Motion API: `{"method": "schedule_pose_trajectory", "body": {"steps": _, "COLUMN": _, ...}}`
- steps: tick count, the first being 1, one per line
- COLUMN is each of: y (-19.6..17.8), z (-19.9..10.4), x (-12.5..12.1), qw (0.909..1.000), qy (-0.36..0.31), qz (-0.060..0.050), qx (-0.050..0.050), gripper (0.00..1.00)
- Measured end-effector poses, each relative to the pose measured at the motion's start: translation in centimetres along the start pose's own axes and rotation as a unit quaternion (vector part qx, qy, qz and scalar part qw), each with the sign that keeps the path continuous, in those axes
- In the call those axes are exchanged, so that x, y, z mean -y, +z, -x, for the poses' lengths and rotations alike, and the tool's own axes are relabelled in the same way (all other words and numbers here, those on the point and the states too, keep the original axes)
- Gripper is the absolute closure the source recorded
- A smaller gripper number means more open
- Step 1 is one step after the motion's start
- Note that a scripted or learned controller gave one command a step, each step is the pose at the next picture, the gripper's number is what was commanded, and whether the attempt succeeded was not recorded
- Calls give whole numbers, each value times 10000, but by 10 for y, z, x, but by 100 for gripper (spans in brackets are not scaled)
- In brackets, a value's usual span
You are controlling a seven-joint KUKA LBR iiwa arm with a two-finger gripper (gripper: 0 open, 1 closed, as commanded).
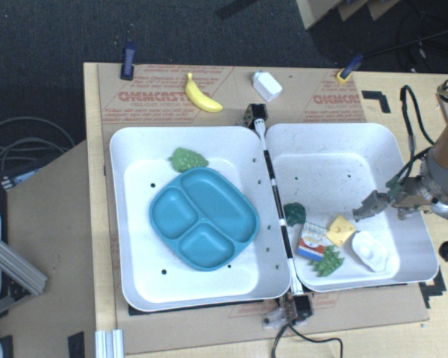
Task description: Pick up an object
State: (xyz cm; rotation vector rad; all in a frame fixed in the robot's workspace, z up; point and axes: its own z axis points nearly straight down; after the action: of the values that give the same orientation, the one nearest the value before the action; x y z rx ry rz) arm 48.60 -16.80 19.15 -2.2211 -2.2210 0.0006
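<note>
My gripper (375,203) hangs over the right part of the right bin (336,142), reaching in from the right, with its tip just above and to the right of a yellow block (340,231). A white lumpy object (370,250) lies below the gripper near the bin's front right. Left of the block are a red, white and blue packet (311,243), a dark green piece (294,214) and a green leafy toy (329,262). Nothing is visibly held.
The left bin (127,200) holds a blue divided plate (203,218) and a green leafy piece (188,159). Behind the bins on the bench lie a yellow banana (201,96) and a small white object (267,86). A black divider rail (272,192) runs between the bins.
</note>
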Motion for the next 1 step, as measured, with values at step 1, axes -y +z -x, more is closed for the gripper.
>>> {"method": "schedule_pose_trajectory", "body": {"steps": 1, "y": 90, "z": -74, "x": -4, "qw": 10000, "qy": -4, "qz": -7, "qx": -7, "gripper": 0}}
